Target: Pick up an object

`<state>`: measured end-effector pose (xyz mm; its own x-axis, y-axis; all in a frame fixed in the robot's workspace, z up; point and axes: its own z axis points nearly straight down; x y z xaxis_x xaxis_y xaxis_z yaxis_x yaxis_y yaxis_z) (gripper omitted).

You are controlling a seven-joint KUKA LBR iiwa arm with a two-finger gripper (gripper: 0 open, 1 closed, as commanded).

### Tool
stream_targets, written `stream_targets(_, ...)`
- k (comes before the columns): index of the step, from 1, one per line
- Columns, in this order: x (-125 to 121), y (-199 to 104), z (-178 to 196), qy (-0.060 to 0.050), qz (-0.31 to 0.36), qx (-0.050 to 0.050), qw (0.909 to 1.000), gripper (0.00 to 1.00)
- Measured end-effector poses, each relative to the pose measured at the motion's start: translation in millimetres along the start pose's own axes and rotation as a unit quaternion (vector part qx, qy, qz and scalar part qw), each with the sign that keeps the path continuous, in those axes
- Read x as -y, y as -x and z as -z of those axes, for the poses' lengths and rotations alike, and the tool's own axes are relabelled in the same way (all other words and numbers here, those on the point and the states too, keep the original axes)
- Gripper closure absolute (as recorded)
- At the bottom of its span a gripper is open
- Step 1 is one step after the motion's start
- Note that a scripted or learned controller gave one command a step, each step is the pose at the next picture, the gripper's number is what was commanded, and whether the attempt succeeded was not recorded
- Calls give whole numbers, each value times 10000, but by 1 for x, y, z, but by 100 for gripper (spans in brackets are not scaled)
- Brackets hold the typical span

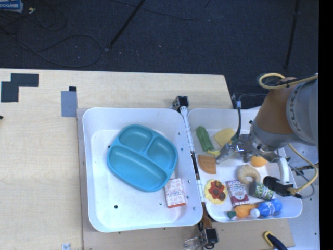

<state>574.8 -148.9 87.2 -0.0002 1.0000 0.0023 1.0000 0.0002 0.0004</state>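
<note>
Because the toy foods crowd the right bin (296, 208) at lower right of the frame, the pincer (229, 151) hangs low there beside the green pickle (204, 138) and yellow wedge (225, 136), its opening too unclear to tell.
</note>
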Motion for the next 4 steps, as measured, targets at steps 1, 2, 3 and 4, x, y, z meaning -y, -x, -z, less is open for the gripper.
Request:
stream_targets(1, -69, 0, -1, -16, 4, 7, 10000, 0)
stream_targets(2, -69, 35, -2, -21, 2, 11, 10000, 0)
stream_targets(3, -69, 34, 6, -53, 18, -3, 10000, 100)
stream_targets(4, -69, 27, 73, -31, 8, 7, 10000, 100)
